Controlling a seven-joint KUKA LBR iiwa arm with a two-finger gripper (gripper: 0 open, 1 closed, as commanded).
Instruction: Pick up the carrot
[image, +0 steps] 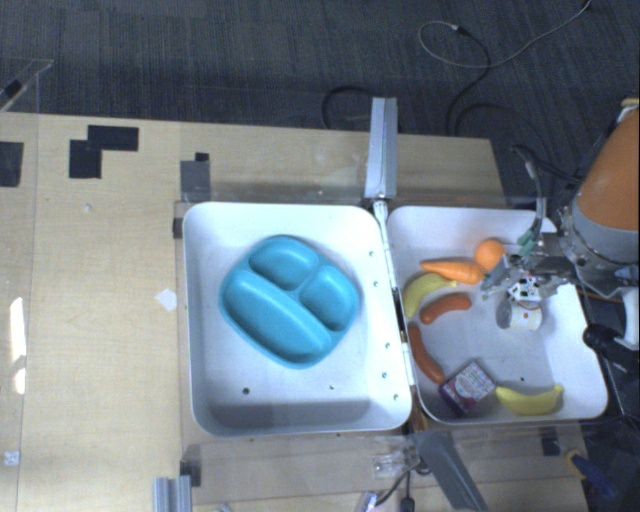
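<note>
Carrot (452, 269) lies in the right bin (590, 330), just left of the gripper (522, 290), long axis roughly left-right, thin tip pointing left.

One carrot, two bananas (424, 292) (530, 399), two sausages (445, 306) (425, 355), one orange ball (489, 254) and one purple packet (466, 386) share that bin; the left bin (205, 330) holds one blue divided plate (290, 299). From here I cannot tell whether the jaws are open or closed, and nothing is seen between them.

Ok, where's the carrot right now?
In the right bin, upper left part: the carrot lies just above the yellow banana, left of the orange ball.
</note>
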